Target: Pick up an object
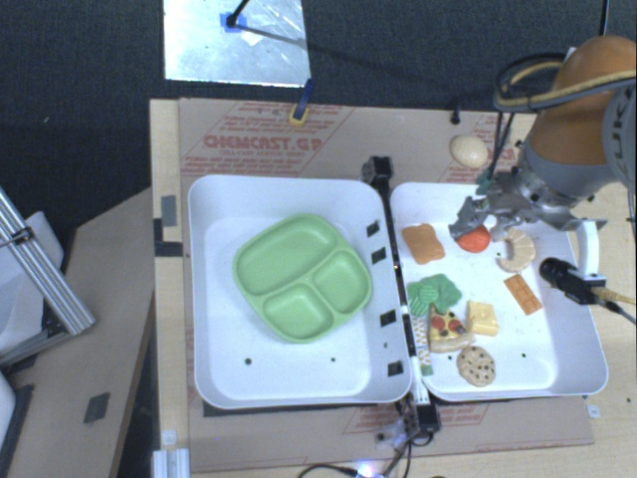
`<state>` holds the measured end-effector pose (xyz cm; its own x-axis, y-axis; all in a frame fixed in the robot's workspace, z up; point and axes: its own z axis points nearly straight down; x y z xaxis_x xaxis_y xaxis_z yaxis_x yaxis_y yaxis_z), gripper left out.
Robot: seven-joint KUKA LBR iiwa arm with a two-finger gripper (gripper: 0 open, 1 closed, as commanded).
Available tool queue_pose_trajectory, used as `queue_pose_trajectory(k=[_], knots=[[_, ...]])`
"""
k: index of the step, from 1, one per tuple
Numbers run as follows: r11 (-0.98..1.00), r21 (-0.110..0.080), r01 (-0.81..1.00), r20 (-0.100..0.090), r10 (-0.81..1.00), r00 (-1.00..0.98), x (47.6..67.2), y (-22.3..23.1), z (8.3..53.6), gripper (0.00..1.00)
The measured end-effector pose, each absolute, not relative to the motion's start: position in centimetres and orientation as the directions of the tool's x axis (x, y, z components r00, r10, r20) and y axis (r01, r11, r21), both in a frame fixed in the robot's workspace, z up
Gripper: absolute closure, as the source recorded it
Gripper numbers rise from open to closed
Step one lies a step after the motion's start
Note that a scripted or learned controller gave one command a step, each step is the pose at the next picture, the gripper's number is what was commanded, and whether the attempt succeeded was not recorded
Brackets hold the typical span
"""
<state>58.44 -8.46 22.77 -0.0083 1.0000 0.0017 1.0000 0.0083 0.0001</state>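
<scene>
The right bin (582, 352) holds several toy foods: a red tomato-like piece (477, 240), an orange toast slice (423, 243), a beige curved piece (517, 252), a brown bar (523, 294), a green leafy piece (434, 293), a pizza slice (448, 330), a yellow cube (483, 318) and a cookie (478, 365). My gripper (472, 219) reaches in from the right and hangs over the bin's far part. Its tip is directly at the red piece's upper edge. Whether it touches that piece is unclear.
In the left bin (204, 267) lies a green divided plate (302, 277). A pale egg-shaped object (469, 150) rests on the cardboard behind the right bin. A black cylinder (565, 279) juts over the right bin's right side.
</scene>
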Motion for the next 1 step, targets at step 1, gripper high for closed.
queue_pose_trajectory(k=[1], knots=[[0.007, -0.001, 1.0, 0.001, 1.0, -0.007, 53.92, -5.14, 22.81, 1.0]])
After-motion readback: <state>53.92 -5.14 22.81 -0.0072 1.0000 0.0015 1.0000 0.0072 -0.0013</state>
